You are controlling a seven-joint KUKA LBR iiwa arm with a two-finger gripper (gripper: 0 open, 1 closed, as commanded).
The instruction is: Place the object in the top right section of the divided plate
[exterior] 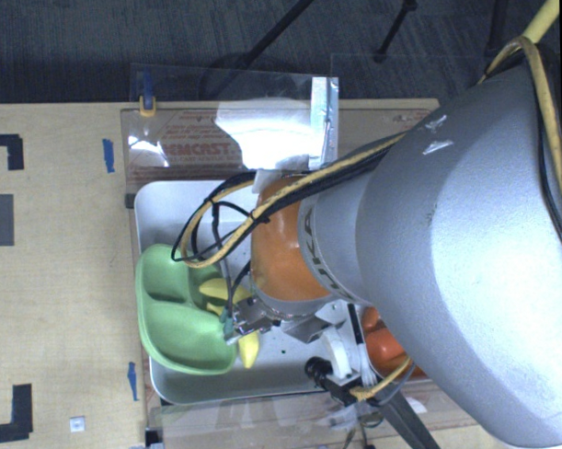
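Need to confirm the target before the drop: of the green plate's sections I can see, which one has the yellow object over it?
The plate section beside the gripper, at the plate's right side: the yellow object lies over it. The far-left section shows bare green.

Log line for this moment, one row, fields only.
arm: over bin | gripper: at green divided plate, fingers unclear | yellow object: at plate's edge | placement: unconfirmed
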